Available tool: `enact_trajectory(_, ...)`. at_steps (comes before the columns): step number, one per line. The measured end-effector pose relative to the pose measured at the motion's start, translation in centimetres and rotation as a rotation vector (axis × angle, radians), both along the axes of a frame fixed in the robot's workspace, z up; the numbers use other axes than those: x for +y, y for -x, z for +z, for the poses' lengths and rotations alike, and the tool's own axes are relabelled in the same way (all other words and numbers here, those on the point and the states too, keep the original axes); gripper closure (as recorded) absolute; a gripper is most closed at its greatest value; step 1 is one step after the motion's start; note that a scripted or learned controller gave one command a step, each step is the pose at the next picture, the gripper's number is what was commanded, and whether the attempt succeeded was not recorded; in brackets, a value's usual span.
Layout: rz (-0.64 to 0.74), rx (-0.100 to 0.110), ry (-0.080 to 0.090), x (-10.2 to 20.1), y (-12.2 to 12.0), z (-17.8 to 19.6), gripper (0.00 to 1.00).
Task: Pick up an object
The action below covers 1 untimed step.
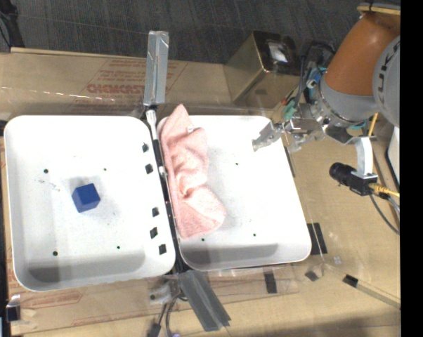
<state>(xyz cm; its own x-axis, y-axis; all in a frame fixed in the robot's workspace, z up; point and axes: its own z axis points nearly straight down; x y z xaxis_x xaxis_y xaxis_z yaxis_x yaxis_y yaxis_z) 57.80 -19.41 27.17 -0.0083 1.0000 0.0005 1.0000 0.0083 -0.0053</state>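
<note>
Currently the claw (266, 137) sits at the far right corner of the right bin (268, 202), just over its rim, nothing between its fingers; can't tell whether they're apart or together, the tip reads as one grey wedge pointing left into the bin. Arm (359, 62) comes in from the right, orange band above a grey wrist, cables bundled around the wrist. Candidate object one: pink cloth (188, 174), to the left of the claw and nearer the camera, well apart from it. It lies against the left wall of the right bin, long axis running far-to-near along that wall, far end narrower and poking slightly over the rim, near end wider and bunched. Soft fabric, crumpled, several folds and ridges along its length. Candidate two: blue cube (86, 196), much farther left of the claw, in the left bin (29, 258), roughly mid-floor and toward that bin's left half. Solid, matte, sharp edges, turned a bit so one corner faces the camera; no real long axis. Both bins are shallow white plastic trays with rounded corners, side by side and touching along a black clip strip (157, 202). A few small dark dots on each floor. Worktop (338, 258) beneath is tan, cardboard-like, with black tape marks near the right bin's near corner. A grey metal bar (156, 65) stands beyond the seam between bins.
</note>
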Motion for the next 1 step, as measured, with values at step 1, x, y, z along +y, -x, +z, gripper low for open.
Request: enact_trajectory(1, 0.098, -0.006, 0.001, 6.37, -3.54, -17.86, 0.00)
